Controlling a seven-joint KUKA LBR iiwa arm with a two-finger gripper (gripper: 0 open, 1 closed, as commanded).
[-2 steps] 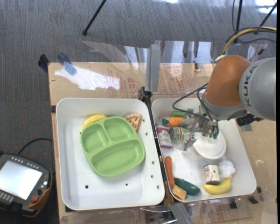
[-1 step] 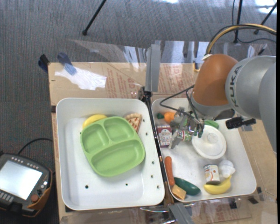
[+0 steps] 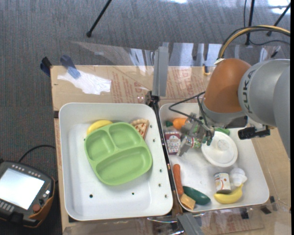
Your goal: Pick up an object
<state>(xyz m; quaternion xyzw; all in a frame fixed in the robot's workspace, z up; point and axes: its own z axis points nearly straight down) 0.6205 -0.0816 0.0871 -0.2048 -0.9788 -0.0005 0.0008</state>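
My gripper [image 3: 187, 142] hangs low over the upper left part of the right bin [image 3: 257, 182], its tip just right of a small red-and-white packet [image 3: 172, 141]. An orange toy [image 3: 179, 123] lies just behind it and a white bowl [image 3: 220, 151] sits to its right. Nothing shows clearly between the gripper and the bin floor. The orange-banded wrist [image 3: 225, 87] covers the bin's back right part.
The right bin also holds an orange sausage-like stick [image 3: 177, 178], a dark green vegetable [image 3: 197, 195], a cheese wedge [image 3: 187, 201], a banana [image 3: 229, 195] and a small can [image 3: 221, 181]. In the left bin [image 3: 68, 180] are a green divided plate [image 3: 118, 153], a yellow fruit [image 3: 99, 126] and a pizza slice [image 3: 141, 128].
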